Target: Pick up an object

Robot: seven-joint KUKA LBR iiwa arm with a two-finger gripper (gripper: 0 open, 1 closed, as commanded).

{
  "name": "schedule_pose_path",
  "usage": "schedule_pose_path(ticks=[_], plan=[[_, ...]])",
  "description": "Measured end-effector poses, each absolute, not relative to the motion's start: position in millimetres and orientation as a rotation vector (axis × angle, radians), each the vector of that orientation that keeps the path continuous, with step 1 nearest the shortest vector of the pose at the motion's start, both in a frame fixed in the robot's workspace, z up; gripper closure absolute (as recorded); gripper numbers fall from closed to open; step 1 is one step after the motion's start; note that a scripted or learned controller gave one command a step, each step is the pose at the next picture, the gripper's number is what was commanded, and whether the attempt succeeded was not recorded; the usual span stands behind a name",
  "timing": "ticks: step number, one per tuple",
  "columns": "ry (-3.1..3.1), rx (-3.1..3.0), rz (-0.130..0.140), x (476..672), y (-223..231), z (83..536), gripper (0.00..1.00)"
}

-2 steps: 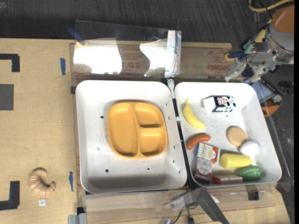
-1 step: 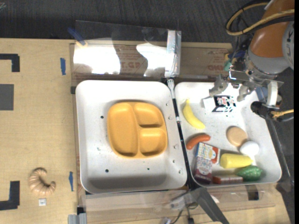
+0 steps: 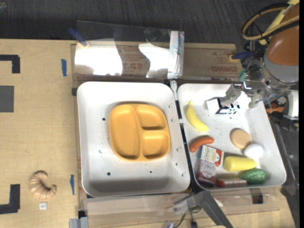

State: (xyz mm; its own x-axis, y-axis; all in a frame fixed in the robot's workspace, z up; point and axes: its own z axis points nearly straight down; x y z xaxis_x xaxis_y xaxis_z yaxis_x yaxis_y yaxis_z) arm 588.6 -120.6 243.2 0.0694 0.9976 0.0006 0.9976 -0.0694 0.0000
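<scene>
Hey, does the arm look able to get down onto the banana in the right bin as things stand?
Probably yes. The banana lies alone by the right bin's left wall, nothing on top of it, and the end effector hangs just beside it; the wall may crowd one side.
</scene>
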Motion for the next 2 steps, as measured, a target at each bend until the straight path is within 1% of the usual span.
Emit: schedule_pose_path(ticks=[1,2], plan=[[-1.917,-2.483,0.008,535.6,-176,132,0.00],[-1.913,-2.491,0.000,543.8,-202,117,0.00]])
